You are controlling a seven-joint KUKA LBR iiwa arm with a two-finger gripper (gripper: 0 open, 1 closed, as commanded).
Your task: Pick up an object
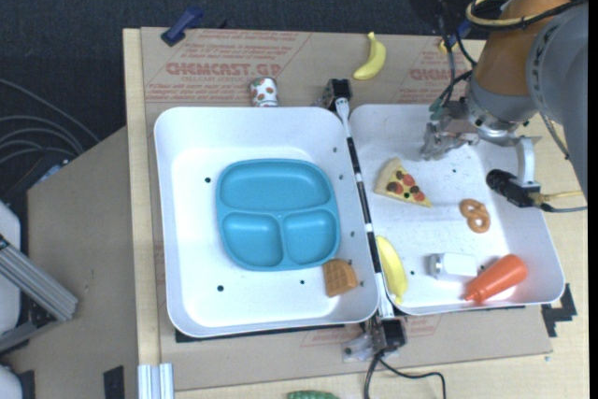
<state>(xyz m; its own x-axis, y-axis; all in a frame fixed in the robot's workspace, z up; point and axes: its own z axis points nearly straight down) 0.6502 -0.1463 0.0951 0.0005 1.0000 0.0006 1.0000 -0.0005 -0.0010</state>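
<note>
The gripper (pixel 439 143) hangs low over the right bin (pixel 551 248), and I cannot tell how it is set. Nothing shows in it. The toy pizza slice (pixel 404 183) lies just beside it, at about 7 o'clock. It looks light, flat and stiff, so pinching across its thin sides should work best.

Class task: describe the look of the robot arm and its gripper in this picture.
The grey arm has rounded casings and an orange band above the wrist. Dark cables and a yellow loop run along it. The small metallic two-finger gripper is silvery grey.
</note>
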